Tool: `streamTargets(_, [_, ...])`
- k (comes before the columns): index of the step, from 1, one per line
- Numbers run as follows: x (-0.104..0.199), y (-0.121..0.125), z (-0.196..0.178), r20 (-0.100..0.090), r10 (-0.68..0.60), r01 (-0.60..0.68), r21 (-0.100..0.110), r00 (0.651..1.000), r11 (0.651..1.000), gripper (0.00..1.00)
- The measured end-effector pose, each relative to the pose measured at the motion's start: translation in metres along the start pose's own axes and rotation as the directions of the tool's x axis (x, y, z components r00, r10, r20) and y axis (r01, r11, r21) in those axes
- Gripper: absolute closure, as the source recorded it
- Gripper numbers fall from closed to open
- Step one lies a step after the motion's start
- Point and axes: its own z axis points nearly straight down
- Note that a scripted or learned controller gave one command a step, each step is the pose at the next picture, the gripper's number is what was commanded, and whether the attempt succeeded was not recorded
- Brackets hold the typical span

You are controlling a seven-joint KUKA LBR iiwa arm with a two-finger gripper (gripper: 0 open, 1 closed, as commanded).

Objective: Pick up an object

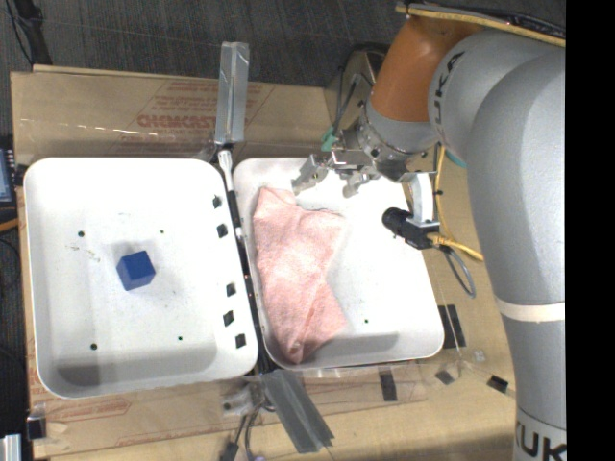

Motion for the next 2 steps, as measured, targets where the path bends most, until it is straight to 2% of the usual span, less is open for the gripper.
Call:
streamTargets(1, [-0.046, -0.015, 0.116, 0.001, -0.067, 0.067, -0.006, 0.998, 0.998, 0.00])
streamTargets(2, [-0.041, 0.025, 0.115, -0.002, 0.322, -0.322, -0.005, 0.947, 0.947, 0.00])
